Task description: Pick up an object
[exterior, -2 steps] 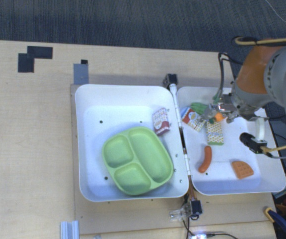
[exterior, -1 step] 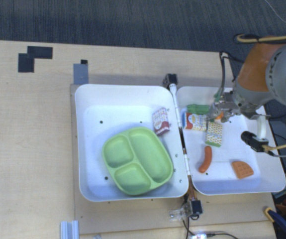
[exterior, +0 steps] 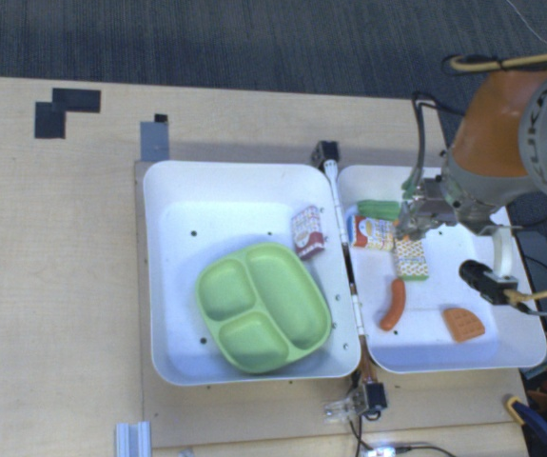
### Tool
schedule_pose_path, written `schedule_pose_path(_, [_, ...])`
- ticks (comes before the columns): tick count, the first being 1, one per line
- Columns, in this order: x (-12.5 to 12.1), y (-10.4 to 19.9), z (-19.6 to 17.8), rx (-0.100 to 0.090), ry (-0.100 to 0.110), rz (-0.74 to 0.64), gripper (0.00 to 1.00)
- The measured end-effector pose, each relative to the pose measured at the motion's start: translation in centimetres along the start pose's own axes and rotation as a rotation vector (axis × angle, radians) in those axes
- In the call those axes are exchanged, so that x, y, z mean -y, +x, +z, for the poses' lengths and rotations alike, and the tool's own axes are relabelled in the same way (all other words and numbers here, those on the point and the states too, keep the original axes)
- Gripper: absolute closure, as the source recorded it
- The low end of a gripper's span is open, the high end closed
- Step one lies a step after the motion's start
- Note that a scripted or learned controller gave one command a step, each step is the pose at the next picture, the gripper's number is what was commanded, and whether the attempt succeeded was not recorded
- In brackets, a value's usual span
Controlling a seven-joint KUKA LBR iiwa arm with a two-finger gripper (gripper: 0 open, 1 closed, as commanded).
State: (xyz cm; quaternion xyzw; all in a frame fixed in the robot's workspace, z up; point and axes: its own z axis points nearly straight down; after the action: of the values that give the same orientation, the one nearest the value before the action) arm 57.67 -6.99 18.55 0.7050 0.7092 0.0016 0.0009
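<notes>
Gripper (exterior: 414, 219) low over carton (exterior: 375, 232), just left; finger opening: cannot tell. Centre on carton; avoid pouch (exterior: 411, 257) just below.

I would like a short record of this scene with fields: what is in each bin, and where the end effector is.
left bin: green divided plate; small red and white packet
right bin: sausage, waffle-like piece, green item, colourful packet, patterned card
end effector: over the right bin's far side, above the packets
</notes>
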Motion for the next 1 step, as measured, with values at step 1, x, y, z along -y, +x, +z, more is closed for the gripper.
schedule_pose_path(1, [0.05,-0.05,0.07,0.0,0.001,0.002,0.0])
